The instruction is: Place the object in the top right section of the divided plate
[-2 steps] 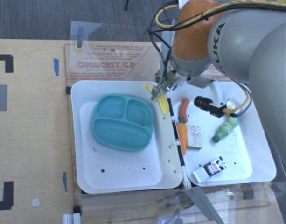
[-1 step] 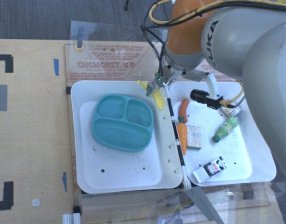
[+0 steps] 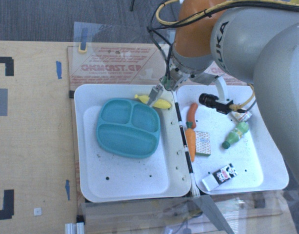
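Our hand [image 3: 155,94] hangs over the yellow banana [image 3: 163,104], which lies crosswise just beyond the top right section of the divided plate [image 3: 125,136]. We cannot tell whether it grips.

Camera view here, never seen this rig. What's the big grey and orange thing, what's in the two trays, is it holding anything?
One camera, fixed above the bench, looks down at a slant. The grey and orange bulk is a robot arm reaching in from the right. Its tool is the small end piece.

The left bin holds a blue divided plate and a yellow toy at the plate's far right rim. The tool sits right at that toy, but I cannot tell whether it grips it.

The right bin holds a carrot, a red-orange piece above it, a checkered block, a green bottle and a black-and-white carton.
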Tool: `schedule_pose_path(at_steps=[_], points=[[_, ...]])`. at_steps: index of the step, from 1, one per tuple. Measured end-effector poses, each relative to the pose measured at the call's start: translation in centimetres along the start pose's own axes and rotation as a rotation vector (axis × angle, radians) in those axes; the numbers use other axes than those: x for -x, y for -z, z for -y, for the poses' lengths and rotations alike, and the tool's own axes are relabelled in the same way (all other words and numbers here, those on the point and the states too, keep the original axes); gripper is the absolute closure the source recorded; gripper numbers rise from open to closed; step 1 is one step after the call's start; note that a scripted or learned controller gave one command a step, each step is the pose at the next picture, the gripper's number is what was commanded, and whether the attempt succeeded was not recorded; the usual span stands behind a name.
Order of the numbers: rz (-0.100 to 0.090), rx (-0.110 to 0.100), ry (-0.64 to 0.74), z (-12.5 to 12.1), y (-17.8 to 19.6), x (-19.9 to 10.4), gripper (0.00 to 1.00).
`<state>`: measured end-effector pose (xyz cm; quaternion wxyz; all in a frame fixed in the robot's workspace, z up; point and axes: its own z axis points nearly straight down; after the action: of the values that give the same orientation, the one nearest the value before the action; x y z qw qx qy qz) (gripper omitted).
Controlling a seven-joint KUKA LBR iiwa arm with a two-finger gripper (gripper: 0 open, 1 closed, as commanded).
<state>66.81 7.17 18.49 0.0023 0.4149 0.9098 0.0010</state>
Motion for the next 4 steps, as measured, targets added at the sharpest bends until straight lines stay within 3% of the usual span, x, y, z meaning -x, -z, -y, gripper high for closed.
schedule_pose_path(at_steps=[1, 2, 3, 4], points=[[-0.003, -0.004, -0.137, 9.9, 0.0, 6.1, 0.0], [0.0, -0.002, -0.128, 16.6, 13.2, 7.4, 0.0], [0.001, -0.001, -0.225, 14.1, 19.9, 3.5, 0.0], [0.0, -0.003, -0.281, 7.0, 25.0, 8.2, 0.0]])
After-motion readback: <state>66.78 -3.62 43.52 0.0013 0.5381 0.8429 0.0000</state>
